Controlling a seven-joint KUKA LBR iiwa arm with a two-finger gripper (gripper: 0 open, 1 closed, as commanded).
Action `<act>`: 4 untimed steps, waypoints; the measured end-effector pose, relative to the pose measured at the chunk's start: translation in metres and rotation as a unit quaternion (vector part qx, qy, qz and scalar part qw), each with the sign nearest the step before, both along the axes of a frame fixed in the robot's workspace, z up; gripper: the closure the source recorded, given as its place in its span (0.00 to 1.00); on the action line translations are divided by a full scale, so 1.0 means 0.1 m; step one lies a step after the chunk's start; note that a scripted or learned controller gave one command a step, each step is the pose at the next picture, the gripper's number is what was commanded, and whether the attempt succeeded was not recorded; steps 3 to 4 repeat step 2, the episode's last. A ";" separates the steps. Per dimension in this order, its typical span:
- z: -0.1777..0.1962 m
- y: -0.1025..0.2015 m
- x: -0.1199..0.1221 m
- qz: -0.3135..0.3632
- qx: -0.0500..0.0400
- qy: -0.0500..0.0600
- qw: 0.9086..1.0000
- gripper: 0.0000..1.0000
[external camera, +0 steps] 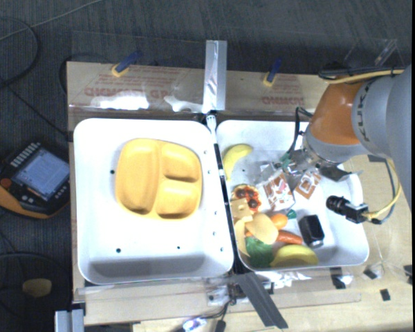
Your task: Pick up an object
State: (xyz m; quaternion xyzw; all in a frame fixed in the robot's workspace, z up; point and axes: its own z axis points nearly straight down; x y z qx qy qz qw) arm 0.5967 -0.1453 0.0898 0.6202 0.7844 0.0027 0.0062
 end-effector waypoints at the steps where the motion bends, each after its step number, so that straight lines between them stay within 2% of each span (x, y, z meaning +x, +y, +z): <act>1: 0.11 0.01 0.02 0.000 0.002 -0.002 1.000 1.00; 2: 0.93 0.54 0.53 -0.021 0.001 0.008 1.000 1.00; 4: 0.93 0.54 0.53 -0.021 0.001 0.008 1.000 1.00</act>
